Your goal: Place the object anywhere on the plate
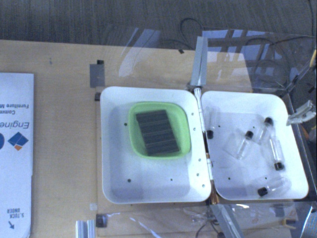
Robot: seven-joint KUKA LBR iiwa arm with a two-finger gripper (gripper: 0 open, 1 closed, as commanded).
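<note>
A lime-green square plate lies in the upper middle of the left white bin. A dark grey ridged rectangular block rests flat on the plate, inside its rim and turned slightly off square.
The right bin holds several clear vials with black caps, scattered loosely. A metal divider post stands behind the seam between the bins. A pale part juts in over the right bin's right rim. A printed white sheet lies at far left.
</note>
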